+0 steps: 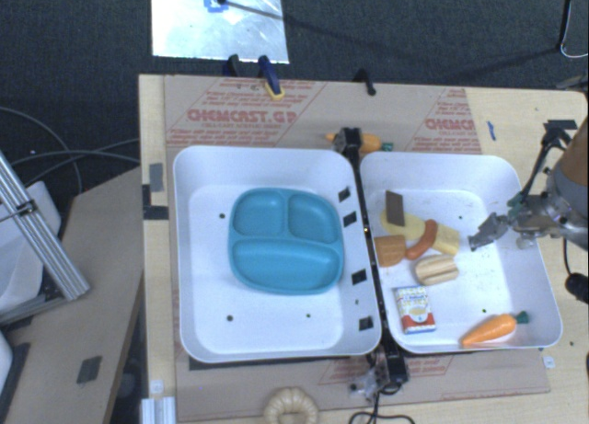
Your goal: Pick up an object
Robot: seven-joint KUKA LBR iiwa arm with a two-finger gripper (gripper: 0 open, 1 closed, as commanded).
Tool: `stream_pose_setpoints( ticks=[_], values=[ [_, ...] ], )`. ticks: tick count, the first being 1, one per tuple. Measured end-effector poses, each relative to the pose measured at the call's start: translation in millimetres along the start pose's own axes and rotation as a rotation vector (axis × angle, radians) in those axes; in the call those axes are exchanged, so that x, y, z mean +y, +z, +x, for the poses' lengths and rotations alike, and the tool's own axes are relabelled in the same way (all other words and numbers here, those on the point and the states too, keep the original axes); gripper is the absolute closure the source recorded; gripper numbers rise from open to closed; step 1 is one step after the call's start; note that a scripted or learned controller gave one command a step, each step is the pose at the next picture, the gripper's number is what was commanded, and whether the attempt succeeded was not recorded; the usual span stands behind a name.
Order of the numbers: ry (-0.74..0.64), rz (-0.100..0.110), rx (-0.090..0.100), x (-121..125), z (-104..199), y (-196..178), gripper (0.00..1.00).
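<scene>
The right bin [515, 183] holds several toy foods: a brown block [395, 208], yellow cheese pieces [446, 240], a red sausage [421, 239], a slice of toast [390, 249], a hot dog bun [436, 269], a small carton [415, 309] and a carrot [490, 328]. My gripper [504, 236] hangs over the right side of this bin, to the right of the cheese and bun. It is open, and nothing sits between its two dark fingers [484, 233].
The left bin [198, 183] carries a blue divided plate [285, 240]. A black divider with clips [361, 229] joins the two bins. A yellow-handled clamp [270, 77] and a shiny sheet [219, 6] lie beyond the bins. A pale ring [292, 406] rests at the bench front.
</scene>
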State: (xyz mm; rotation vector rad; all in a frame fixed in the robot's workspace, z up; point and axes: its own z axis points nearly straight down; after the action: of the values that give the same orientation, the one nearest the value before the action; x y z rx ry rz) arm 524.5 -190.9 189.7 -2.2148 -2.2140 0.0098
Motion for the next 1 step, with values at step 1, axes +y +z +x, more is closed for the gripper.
stream_pose_setpoints(
  ticks=[1],
  values=[
    [-0.003, -0.013, -0.003, 3.2, 0.4, -7.0, 0.0]
  ],
)
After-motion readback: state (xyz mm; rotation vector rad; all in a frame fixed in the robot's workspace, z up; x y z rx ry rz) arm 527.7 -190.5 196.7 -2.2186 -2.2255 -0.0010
